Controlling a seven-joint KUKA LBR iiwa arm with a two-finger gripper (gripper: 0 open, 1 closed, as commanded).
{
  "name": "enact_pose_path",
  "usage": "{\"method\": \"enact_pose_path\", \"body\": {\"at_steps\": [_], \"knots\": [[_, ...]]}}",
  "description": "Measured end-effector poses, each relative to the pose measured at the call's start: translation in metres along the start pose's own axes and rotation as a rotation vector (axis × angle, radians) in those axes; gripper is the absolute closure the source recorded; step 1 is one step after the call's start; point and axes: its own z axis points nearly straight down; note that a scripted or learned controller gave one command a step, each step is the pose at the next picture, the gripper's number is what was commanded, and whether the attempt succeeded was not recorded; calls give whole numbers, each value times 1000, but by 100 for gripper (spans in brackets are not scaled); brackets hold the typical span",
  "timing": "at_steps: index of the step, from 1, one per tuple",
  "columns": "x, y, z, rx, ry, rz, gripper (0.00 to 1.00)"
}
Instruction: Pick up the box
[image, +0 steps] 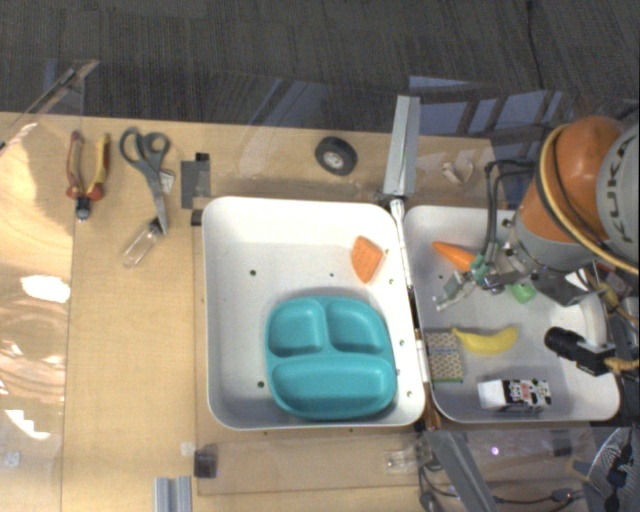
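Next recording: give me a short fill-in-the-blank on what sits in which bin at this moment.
1. The teal divided tray lies in the ____ bin.
2. The banana is in the right bin, lying ____ the box in the view.
3. The orange waffle-like piece lies in the same bin as the ____.
4. The scissors lie on the bench, ____ both bins.

Missing words: left; above; tray; outside

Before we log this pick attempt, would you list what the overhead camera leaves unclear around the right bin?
- Gripper: small and blurred in the camera view, so its finger state is unreadable.
- Box: its printing is too small to read.
- Right bin: the arm covers its upper right part.
- Green item: partly behind the wrist hardware, so its identity is unclear.
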Motion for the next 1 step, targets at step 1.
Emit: {"method": "enact_pose_path", "body": {"at_steps": [1], "knots": [[49, -46, 1, 4, 2, 114, 0]]}}
